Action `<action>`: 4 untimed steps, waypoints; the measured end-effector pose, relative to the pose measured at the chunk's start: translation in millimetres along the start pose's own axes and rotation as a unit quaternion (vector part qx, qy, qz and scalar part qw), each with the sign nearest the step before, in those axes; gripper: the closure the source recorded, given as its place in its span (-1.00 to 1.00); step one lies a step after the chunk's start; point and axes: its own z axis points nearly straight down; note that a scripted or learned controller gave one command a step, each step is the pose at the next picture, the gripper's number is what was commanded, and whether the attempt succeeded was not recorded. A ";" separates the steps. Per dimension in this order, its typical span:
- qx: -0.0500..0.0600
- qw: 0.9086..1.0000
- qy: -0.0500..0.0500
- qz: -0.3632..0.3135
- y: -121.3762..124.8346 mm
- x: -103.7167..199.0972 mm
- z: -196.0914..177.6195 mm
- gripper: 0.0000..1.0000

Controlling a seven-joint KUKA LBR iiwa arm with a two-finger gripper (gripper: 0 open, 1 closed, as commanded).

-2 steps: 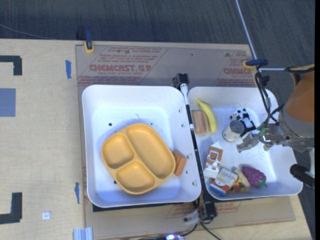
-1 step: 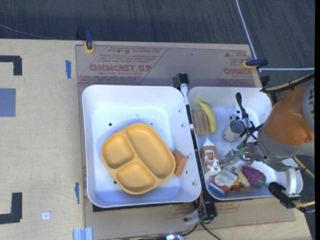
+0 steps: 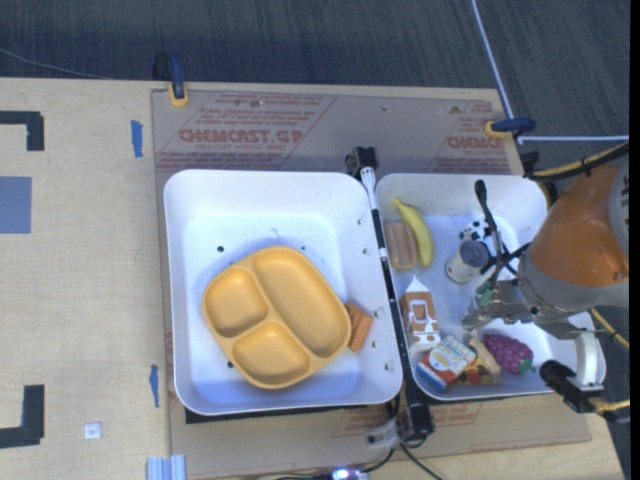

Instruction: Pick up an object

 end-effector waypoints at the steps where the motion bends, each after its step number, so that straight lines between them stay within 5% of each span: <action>1: 0.002 1.000 0.000 0.000 -3.4 -61.2 -74.0 1.00; 3: 0.003 1.000 0.002 -0.001 -3.2 75.9 -82.0 1.00; 4: 0.003 1.000 0.001 -0.001 75.1 44.7 -81.1 1.00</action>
